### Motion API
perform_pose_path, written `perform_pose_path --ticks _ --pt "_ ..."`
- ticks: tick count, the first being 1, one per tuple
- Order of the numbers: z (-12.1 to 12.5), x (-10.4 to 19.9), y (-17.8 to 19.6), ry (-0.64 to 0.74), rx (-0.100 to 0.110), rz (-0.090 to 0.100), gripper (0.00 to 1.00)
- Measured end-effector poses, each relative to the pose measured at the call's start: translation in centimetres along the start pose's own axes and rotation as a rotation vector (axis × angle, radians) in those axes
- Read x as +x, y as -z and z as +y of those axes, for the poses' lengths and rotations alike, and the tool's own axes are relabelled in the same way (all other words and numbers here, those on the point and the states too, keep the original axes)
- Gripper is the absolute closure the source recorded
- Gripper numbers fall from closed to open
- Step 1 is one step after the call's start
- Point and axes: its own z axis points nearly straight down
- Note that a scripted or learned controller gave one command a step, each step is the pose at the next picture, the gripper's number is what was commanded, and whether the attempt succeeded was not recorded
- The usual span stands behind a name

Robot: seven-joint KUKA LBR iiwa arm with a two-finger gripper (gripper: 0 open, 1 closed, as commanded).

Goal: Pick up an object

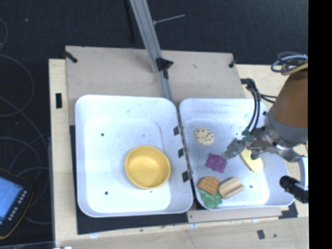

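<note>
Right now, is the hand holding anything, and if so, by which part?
Nothing shows between its fingers. The hand hangs over the right bin, between the purple piece and the yellow piece.

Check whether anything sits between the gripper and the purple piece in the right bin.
Nothing visible does. The gripper hangs just right of and above the purple piece, with bare bin floor between them. The cookie lies off to the upper left, the yellow piece to the right.
</note>
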Motion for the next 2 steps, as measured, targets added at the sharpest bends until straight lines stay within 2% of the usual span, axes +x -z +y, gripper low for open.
perform_pose_path --ticks 1,2 --pt "0.0 0.0 0.0 -0.002 -0.001 0.000 0.00" --pt "0.3 -0.6 -4.3 -0.004 0.005 -0.002 0.00"
